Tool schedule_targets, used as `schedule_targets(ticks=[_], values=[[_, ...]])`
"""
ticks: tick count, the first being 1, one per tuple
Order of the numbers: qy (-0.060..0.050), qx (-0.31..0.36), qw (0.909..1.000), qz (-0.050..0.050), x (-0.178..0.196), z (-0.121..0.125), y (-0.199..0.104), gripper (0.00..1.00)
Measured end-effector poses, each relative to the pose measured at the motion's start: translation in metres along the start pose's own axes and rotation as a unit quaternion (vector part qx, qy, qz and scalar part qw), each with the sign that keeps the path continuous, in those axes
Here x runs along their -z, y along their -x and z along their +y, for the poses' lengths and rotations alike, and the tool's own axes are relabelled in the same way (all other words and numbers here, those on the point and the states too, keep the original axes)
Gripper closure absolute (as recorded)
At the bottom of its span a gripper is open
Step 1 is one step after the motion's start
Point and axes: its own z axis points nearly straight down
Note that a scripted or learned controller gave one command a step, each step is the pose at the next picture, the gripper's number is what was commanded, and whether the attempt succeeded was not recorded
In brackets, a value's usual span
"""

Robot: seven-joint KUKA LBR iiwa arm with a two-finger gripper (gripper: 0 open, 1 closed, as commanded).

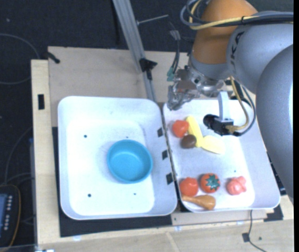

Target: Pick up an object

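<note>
Just below the tool [176,100], whose opening I cannot tell, lies an orange ball [179,128].

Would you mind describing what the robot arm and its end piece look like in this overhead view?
The arm is made of large, smooth, rounded grey segments, with a glossy orange band above the wrist. Yellow and dark cables loop over the orange part and hang in a curve beside the wrist. The gripper is a small, metallic grey assembly with darker fittings, and a black block is attached by a pale bracket below the wrist.
</note>
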Motion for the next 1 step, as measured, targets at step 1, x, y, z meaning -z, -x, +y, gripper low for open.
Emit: schedule_targets(ticks=[1], values=[[-0.004,0.0,1.0,0.0,-0.0091,-0.001,-0.0585,1.0]])
